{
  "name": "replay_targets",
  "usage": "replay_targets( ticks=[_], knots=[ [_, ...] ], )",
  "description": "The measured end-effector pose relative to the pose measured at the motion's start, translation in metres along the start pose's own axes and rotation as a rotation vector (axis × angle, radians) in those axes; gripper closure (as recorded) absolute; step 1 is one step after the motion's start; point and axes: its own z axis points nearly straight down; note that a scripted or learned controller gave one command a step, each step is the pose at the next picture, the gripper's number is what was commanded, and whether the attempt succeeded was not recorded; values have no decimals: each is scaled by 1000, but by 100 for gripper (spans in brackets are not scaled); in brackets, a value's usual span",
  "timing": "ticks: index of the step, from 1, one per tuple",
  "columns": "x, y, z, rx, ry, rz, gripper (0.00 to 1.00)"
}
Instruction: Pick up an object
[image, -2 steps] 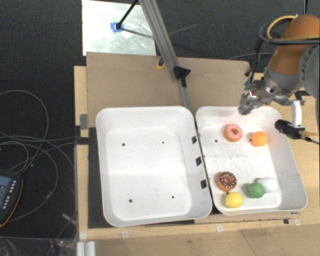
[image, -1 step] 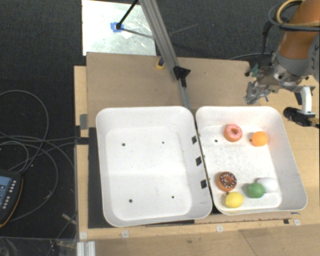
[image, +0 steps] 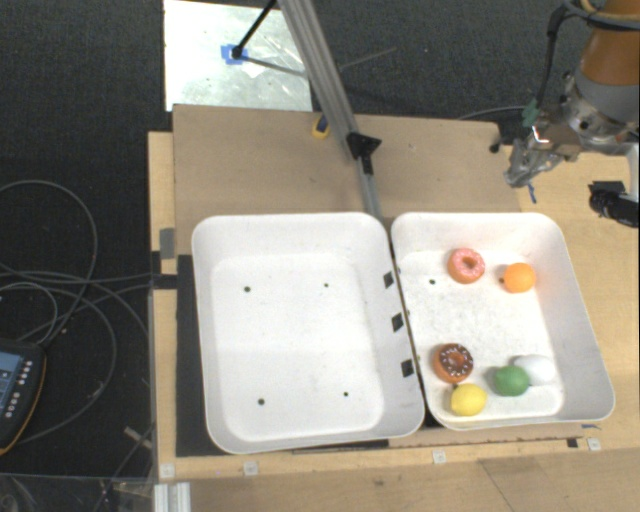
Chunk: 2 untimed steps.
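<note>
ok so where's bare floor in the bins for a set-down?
The left bin shows bare floor wall to wall. In the right bin, there is a free strip mid-floor between the pink donut and orange ball above and the chocolate donut below. Crowded: the near corner, with yellow ball, green ball and white ball.

**Two bins, six items in the right one**

In the right bin (image: 570, 260), two items sit at the back: a frosted doughnut (image: 466, 265) left of an orange (image: 518, 277). Four cluster in front: chocolate doughnut (image: 454, 362), lemon (image: 468, 399), lime (image: 511, 380), egg (image: 536, 367). The left bin (image: 215, 240) adjoins.
</note>
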Motion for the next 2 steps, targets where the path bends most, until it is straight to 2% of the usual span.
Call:
replay_targets(
  ticks=[1,2],
  knots=[
    [54,-16,14,8,4,-3,100],
    [99,-38,11,9,4,-3,100]
  ],
)
